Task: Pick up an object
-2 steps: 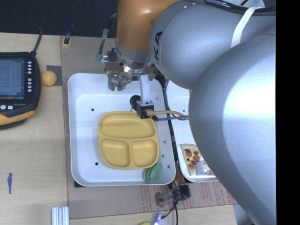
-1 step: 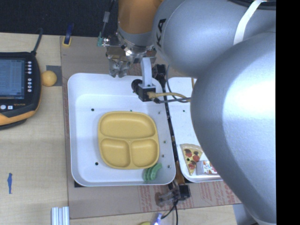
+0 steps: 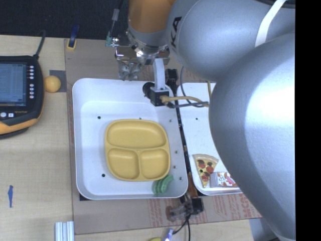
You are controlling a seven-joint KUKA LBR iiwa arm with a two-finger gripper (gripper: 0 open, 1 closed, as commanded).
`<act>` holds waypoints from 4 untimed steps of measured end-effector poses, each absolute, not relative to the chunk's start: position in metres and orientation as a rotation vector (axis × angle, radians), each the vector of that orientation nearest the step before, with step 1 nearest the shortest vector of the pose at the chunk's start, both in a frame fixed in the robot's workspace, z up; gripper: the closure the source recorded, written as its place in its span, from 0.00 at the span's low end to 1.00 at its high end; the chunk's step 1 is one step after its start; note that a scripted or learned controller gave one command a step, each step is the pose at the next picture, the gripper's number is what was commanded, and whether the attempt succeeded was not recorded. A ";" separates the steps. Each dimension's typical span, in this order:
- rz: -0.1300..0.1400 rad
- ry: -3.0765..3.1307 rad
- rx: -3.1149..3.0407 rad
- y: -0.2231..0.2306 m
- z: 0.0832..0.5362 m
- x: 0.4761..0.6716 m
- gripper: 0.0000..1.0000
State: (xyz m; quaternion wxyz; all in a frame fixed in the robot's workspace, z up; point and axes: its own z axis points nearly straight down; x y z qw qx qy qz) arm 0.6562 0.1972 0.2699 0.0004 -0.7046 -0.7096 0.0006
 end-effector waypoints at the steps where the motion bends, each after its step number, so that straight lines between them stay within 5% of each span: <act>1: 0.001 -2.227 -2.215 0.202 0.279 0.657 1.00; 2: 0.001 -2.227 -2.215 0.205 0.290 0.657 1.00; 3: 0.009 -2.227 -2.214 0.199 0.214 0.656 1.00; 4: 0.008 -2.229 -2.213 0.206 0.240 0.587 1.00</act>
